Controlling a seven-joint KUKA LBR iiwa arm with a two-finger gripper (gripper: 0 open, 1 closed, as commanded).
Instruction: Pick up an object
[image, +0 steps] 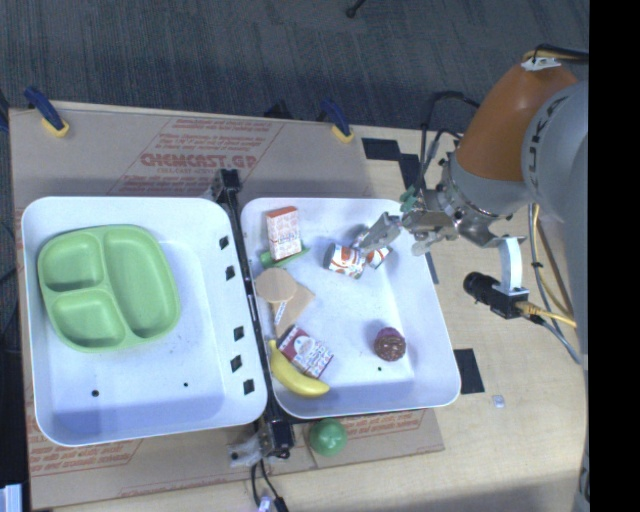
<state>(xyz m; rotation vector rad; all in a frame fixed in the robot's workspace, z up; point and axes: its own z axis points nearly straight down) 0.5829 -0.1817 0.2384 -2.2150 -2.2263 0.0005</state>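
Observation:
My gripper (381, 233) hangs over the upper right part of the right bin (436, 330), its tip pointing down-left. Directly at its tip lies a small red and white carton (348, 260), tilted on the bin floor; the tip touches or nearly touches it. Other objects in this bin: an upright red and white box (283, 232), a tan cone-shaped piece (283, 291), a red and white packet (308, 352), a yellow banana (296, 376) at the front left corner, and a dark red ball (390, 344).
The left bin (130, 400) holds a green divided plate (105, 285). A green ball (327, 436) lies on the cardboard outside the right bin's front edge. Black clips line the seam between the bins. Cables and a black fitting (492, 292) sit right of the bin.

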